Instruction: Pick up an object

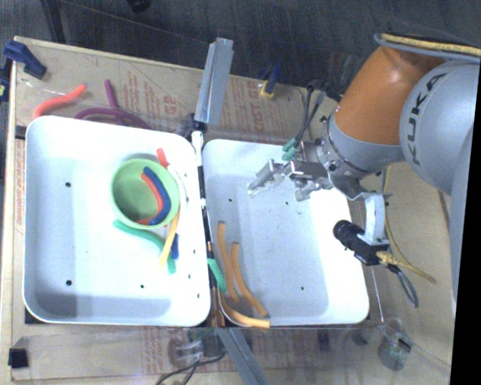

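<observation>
The gripper (278, 176) hangs over the upper part of the right bin (333, 281), fingers spread and pinching nothing. The orange tubes (236, 284) lie near the bin's lower-left corner; the pick appears not yet begun.

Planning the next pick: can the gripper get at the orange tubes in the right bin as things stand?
Probably yes. The gripper hovers over the right bin's upper part, and the orange tubes lie uncovered along its lower left. They hug the bin wall, which could crowd the fingers.
</observation>
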### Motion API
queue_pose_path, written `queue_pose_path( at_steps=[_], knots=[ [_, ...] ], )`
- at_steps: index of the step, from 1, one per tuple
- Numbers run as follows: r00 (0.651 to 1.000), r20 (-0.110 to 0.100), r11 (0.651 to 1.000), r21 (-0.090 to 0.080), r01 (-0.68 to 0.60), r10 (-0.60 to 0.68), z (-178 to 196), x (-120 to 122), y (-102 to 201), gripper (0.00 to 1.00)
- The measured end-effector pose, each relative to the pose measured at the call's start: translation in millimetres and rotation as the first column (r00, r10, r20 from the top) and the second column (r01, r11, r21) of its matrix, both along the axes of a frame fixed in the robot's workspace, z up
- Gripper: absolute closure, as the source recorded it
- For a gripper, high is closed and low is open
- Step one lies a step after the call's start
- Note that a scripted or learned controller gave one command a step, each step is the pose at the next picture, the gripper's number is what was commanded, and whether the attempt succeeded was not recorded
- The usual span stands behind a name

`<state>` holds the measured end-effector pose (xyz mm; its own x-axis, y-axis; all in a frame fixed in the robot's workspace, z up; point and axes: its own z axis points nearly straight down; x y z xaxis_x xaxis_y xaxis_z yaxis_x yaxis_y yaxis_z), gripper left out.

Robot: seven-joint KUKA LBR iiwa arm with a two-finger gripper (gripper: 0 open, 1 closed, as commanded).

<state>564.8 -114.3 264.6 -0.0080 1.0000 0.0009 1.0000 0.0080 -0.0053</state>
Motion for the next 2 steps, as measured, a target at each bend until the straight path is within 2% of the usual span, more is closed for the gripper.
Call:
queue_pose_path(
  at_steps=[1, 2],
  knots=[
    [0.990, 0.001, 0.990, -0.001, -0.142, 0.142, -63, -35, 9, 0.00],
    [0.994, 0.005, 0.994, -0.011, -0.108, 0.108, -150, -35, 4, 0.00]
  ],
)
